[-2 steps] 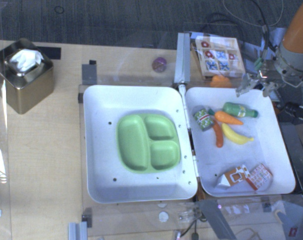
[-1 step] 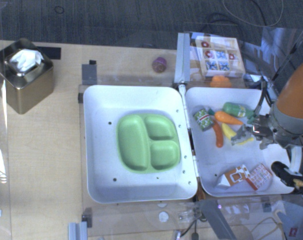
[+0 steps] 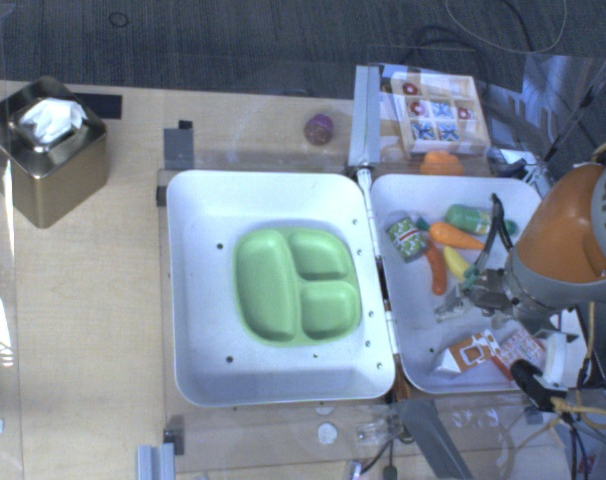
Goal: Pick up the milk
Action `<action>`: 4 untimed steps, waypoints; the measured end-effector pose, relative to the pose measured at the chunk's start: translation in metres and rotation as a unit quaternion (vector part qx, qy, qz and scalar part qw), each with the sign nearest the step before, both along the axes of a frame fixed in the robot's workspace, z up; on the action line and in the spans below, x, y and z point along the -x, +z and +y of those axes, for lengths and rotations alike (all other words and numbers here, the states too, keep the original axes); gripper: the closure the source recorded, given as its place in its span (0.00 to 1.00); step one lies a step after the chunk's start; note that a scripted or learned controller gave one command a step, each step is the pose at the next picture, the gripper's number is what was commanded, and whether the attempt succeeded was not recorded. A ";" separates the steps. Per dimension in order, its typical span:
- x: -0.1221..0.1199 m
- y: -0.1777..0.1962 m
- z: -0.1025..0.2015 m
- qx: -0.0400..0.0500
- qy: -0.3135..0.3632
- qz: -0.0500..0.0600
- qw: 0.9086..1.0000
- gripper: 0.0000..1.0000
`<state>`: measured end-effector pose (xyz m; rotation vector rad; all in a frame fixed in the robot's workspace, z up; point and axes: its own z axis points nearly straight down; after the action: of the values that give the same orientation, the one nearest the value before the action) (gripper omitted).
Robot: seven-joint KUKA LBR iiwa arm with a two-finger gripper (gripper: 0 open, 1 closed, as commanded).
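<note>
The milk carton (image 3: 480, 352) lies on its side near the front edge of the right bin (image 3: 418, 358). It is white with orange-brown print, and its gable end points left. My gripper (image 3: 461, 296) hangs just above and behind it, over the middle of the right bin. It is open with nothing between its fingers. The orange-banded wrist (image 3: 568, 238) covers the bin's right side.
Behind the gripper lie a small green box (image 3: 408, 238), a carrot (image 3: 455, 235), a green item (image 3: 473, 218), a yellow piece (image 3: 454, 261) and a red-orange sausage (image 3: 438, 270). The left bin (image 3: 193, 268) holds a green divided plate (image 3: 296, 285). A tan box (image 3: 48, 153) stands far left.
</note>
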<state>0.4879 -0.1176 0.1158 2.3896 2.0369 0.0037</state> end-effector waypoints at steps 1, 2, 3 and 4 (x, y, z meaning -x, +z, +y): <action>-0.003 -0.025 0.015 0.003 0.170 -0.005 0.985 0.00; -0.001 -0.008 -0.059 0.002 0.128 -0.002 0.992 0.00; -0.005 -0.025 0.024 0.004 0.227 -0.007 0.974 0.00; -0.001 0.016 -0.039 0.002 0.141 -0.002 0.990 0.00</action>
<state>0.4888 -0.1567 0.1317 2.0759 2.3494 0.0049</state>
